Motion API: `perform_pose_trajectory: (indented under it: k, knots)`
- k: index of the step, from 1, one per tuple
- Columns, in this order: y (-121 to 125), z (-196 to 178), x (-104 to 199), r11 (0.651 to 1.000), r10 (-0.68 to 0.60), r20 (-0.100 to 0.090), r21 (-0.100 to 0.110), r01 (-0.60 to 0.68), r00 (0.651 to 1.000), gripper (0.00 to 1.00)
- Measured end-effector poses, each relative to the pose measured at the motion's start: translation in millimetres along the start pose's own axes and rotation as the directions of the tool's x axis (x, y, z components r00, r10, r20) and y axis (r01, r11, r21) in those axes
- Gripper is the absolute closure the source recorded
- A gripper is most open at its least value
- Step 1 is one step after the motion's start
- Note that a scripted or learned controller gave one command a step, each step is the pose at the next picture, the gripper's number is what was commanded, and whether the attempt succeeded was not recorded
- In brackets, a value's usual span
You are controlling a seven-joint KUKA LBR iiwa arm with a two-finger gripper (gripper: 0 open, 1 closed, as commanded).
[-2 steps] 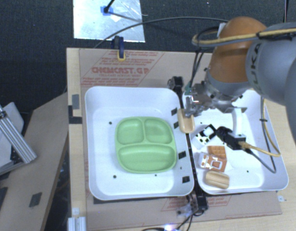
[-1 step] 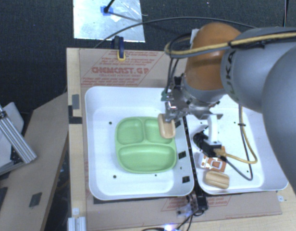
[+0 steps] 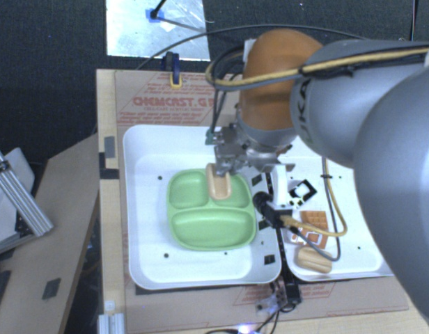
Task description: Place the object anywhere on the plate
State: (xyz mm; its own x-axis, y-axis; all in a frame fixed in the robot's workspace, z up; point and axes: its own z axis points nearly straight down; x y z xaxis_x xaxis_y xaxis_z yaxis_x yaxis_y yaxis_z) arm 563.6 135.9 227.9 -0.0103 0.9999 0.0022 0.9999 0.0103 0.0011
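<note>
The pincer [image 3: 220, 167] hangs over the upper right part of the green plate [image 3: 209, 223], which lies in the left bin [image 3: 148, 207]. Directly under it, and touching its tip, is a tan, bread-like object [image 3: 219, 184], an oblong piece whose long axis runs roughly up and down in the camera view, from the pincer toward the plate's middle ridge. Its lower end lies on or just above the plate, across the small upper right compartment; whether it rests on the surface or is a little clear of it cannot be told from this slant. The pincer's metal body hides the top of the object, so I cannot tell whether the pincer is released or clenched, nor whether it grips the piece. The relation that matters is vertical: the object sits straight below the pincer and already within the plate's outline, so the coming move looks, by my judgement, like a release and a straight lift rather than any sideways travel. In the right bin [image 3: 354, 259] lie a waffle [image 3: 314, 221] and another tan piece [image 3: 313, 259], well apart from the plate.
</note>
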Motion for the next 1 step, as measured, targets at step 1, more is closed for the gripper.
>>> perform_pose_trajectory:
  k: [1]
  knots:
    - [0.4,0.1,-3.5,1.000,0.007,0.002,0.000,-0.007,1.000,0.00]
